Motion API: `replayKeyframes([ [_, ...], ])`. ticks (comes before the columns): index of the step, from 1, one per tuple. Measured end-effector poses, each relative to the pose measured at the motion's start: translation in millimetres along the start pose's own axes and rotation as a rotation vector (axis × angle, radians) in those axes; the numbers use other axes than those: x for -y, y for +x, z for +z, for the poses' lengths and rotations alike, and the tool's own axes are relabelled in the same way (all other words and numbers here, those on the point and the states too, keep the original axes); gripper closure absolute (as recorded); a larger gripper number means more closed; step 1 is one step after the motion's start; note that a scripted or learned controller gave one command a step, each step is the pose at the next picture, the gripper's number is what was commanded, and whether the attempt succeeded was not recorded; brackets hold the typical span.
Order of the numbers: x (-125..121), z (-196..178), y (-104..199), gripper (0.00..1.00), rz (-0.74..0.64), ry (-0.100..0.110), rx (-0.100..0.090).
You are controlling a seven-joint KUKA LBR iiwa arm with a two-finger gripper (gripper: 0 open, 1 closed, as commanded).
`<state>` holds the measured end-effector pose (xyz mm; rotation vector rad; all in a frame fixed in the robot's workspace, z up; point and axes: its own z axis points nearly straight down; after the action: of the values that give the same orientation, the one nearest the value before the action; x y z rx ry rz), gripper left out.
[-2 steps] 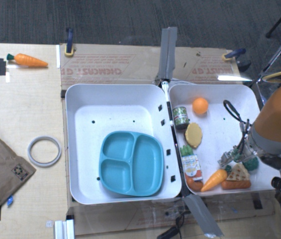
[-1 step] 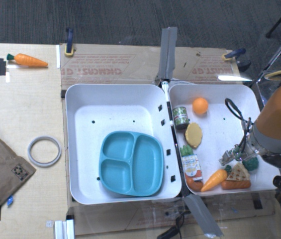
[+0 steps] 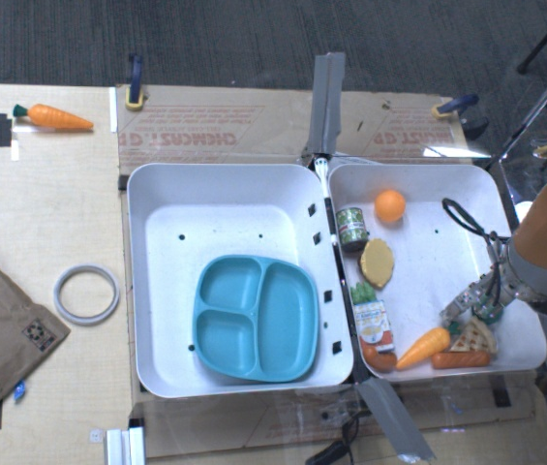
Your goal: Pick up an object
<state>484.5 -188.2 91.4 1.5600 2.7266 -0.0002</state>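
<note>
The pincer (image 3: pixel 469 310) is hovering at the right bin's (image 3: pixel 428 174) four o'clock over the pizza slice (image 3: pixel 473 338), its grip impossible to tell, nothing lifted yet.

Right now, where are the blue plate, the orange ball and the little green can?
blue plate (image 3: pixel 257 318): camera view, on the ridge between its compartments.
orange ball (image 3: pixel 389 205): camera view, on its round middle.
little green can (image 3: pixel 351 228): camera view, on its label side.

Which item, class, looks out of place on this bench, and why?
A toy carrot lies alone on the bench top at far left, outside both bins, while the other play food, including a second carrot, sits in the right bin.
</note>
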Motion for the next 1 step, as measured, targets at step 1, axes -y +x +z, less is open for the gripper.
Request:
replayKeyframes([
  [1,-5.1,-32.6,21.9,1.00,0.386,0.001,0.000],
])
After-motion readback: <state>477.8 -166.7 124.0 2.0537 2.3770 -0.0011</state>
